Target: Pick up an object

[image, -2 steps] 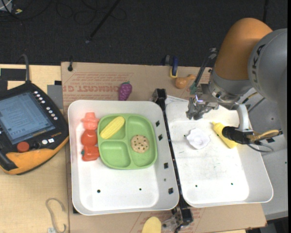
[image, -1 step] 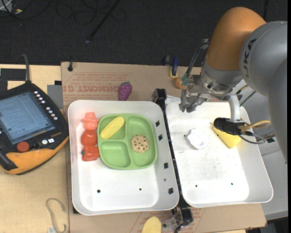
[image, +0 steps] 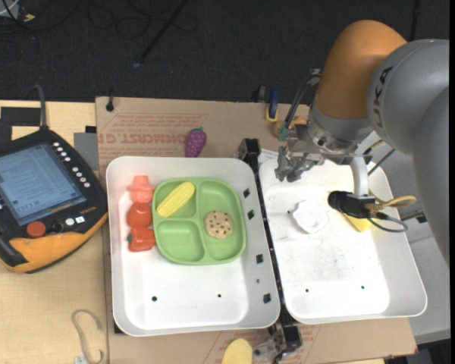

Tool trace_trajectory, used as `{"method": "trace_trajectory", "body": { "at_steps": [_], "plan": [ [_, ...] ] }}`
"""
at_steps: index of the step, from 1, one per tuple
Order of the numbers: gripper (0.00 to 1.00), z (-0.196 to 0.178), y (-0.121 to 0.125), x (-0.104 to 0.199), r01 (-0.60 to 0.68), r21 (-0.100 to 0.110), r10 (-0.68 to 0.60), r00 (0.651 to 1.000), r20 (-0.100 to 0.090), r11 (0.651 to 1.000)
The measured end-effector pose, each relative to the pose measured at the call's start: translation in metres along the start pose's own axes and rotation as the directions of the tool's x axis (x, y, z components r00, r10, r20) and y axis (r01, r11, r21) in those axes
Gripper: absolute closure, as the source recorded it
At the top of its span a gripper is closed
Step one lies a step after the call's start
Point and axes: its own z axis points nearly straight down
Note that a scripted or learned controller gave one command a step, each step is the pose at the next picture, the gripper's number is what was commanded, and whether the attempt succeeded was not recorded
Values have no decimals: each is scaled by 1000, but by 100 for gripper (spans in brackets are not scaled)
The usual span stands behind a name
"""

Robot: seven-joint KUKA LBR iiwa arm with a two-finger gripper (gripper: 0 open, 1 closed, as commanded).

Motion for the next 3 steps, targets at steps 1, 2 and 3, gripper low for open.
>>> {"method": "trace_trajectory", "body": {
  "at_steps": [1,2,3],
  "plan": [
    [100,1,-7,-1,-1,0,1,1000,1,1000],
    [100,-10,-9,-10,0,-3,0,1000,1,1000],
    [100,5,5,-8,5,-2,-5,1000,1,1000]
  ]
}}
